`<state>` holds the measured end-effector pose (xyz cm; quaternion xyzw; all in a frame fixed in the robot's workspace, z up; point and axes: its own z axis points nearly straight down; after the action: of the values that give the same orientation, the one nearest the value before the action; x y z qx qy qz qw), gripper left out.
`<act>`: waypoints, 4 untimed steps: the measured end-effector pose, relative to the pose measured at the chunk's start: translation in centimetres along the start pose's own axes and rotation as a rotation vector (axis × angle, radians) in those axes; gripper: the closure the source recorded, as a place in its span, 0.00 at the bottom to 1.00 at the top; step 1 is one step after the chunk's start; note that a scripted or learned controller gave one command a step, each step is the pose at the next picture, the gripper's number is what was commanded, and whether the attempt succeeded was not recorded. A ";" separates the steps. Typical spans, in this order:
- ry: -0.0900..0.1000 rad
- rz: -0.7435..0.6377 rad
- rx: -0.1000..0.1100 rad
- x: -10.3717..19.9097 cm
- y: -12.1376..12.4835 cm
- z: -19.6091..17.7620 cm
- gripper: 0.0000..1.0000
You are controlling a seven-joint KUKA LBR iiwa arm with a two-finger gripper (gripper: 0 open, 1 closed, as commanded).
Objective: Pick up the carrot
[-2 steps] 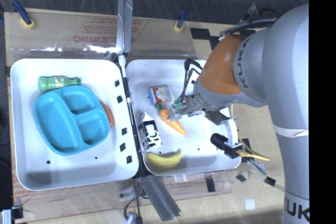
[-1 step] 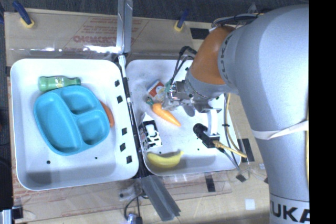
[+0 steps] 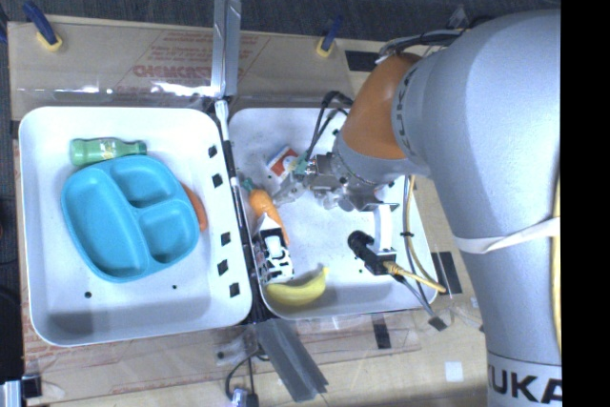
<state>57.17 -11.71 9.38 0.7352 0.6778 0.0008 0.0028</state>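
Note:
A slim orange carrot lies in the left bin, tucked against the right edge of a blue divided tray that partly covers it. My gripper is low in the right bin, near its back left area, well to the right of the carrot and across the wall between the bins. A second orange object lies just left of the gripper by the right bin's left wall. I see nothing held in the gripper.
A green bottle lies behind the blue tray. The right bin holds a banana at the front, a white and black item and a small orange and white packet. The arm covers the bin's right side.

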 end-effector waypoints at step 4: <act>0.001 0.092 0.005 1.9 -4.0 0.0 0.00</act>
<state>53.30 -9.50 9.36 0.7657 0.6432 -0.0003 0.0006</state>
